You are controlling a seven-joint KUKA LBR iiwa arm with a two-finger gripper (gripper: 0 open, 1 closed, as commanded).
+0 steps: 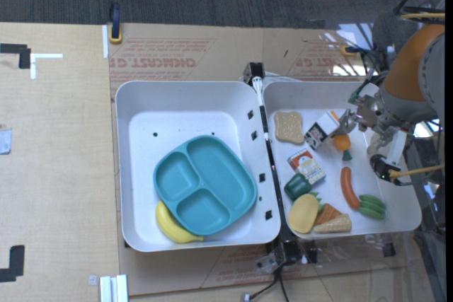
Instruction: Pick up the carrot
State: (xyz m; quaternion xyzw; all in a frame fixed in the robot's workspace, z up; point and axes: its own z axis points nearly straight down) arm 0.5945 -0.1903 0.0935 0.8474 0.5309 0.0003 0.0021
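The carrot [342, 142] is a small orange piece in the right bin [403, 223], near the bin's middle. My gripper [349, 122] hangs just above its far end, at the tip of the grey arm with the orange band that reaches in from the right. The gripper's body hides where it meets the carrot, so I cannot make out whether anything is held. A black and white box [316, 134] sits just left of the carrot.
The right bin also holds a bread slice [288, 126], a small carton [306, 166], a green pepper [297, 186], a red sausage [349, 187], a green vegetable [372, 205], a yellow fruit [303, 213] and an orange wedge [328, 213]. The left bin [134, 117] holds a teal tray [205, 184] and a banana [173, 226].
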